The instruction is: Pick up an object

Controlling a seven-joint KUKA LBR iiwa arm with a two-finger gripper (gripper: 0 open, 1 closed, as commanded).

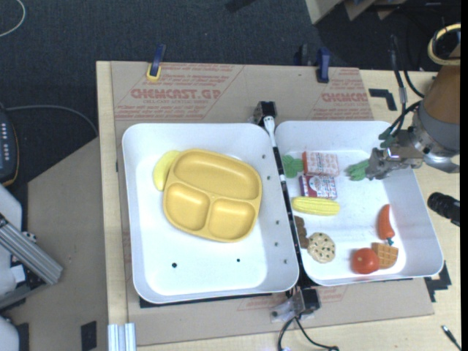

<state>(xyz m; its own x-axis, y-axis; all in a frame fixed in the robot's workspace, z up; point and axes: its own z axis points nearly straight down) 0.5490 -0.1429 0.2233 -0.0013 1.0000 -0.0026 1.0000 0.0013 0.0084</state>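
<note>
Gripper (380, 164) sits low at the upper right of the right bin (431, 229), arm coming in from the right. Fingertips are right at a small green piece (358, 170), which pokes out just left of them. The piece looks like a toy leaf or vegetable: judged light, probably soft or thin plastic, likely to skid on the smooth bin floor if nudged. Best hold would be across its narrow middle, fingers straddling it. Whether the jaws are spread or closed on it cannot be made out; the tips are small and dark against the wrist hardware, so no grasp can be claimed. Further left of the fingers: a red-and-white box (320, 162) and a second box (317, 187) below it, then a yellow corn cob (316, 206). Below the fingers: an orange-red carrot (385, 221), a tomato (364, 261), a waffle piece (385, 254), a cookie (321, 247). Well to the left, the other bin (146, 269) carries 1 yellow divided plate (212, 194).
</note>
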